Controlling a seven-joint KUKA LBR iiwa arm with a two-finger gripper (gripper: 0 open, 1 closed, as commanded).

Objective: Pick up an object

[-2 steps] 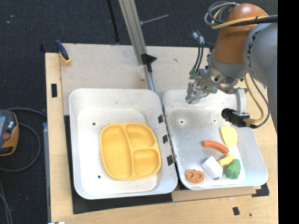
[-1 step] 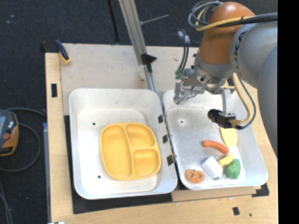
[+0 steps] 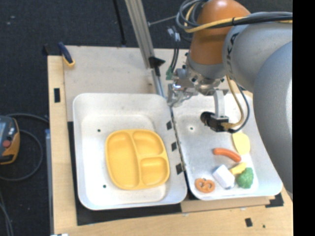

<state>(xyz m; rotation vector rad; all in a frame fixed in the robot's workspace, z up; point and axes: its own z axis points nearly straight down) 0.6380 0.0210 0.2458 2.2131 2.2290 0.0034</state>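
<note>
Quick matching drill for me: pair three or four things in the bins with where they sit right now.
Things:
1. yellow divided plate
2. pretzel
3. broccoli
4. orange sausage

Places:
A. right bin, near corner by the divider
B. left bin, middle
C. right bin, above the white block
D. right bin, right of the white block

Pairs: 1-B, 2-A, 3-D, 4-C
</note>
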